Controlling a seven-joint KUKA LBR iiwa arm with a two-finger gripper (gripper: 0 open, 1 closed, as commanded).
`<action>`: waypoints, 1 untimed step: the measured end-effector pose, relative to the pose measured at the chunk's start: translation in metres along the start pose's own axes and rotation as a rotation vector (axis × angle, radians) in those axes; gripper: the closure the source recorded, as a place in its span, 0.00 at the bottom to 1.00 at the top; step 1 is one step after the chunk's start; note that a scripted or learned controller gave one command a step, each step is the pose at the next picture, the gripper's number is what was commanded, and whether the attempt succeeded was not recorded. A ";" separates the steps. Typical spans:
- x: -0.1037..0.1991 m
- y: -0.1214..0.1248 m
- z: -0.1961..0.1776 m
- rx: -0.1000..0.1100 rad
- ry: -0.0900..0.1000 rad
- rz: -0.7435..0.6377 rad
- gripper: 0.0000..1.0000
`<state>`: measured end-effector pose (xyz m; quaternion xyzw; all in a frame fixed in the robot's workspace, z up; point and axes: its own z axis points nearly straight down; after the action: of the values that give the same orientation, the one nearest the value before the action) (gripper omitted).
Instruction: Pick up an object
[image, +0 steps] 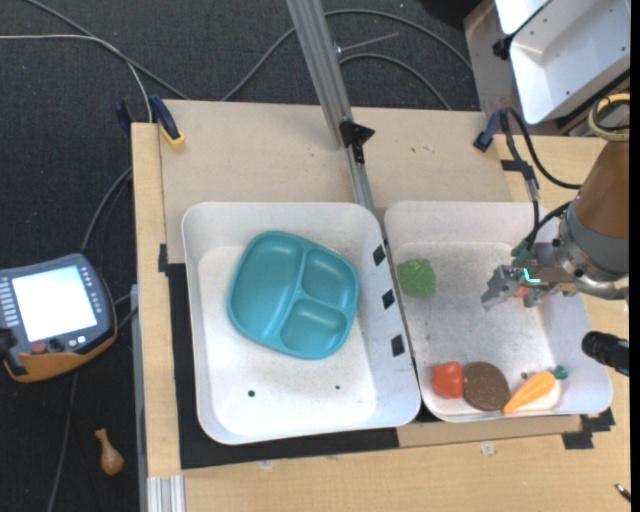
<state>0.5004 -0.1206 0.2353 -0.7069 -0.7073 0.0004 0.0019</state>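
Hand (503, 285) over right bin (470, 335); arm cut off, finger state unclear.

The arm (610, 215) is cut off at the right edge; the hand's (503, 287) fingers are too small to read.

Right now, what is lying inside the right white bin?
The right bin holds a green piece, red piece, brown disc and carrot. The gripper covers a little floor.
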 end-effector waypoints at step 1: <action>0.000 0.001 -0.001 -0.002 0.000 0.000 0.00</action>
<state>0.5010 -0.1207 0.2361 -0.7068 -0.7074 -0.0002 0.0011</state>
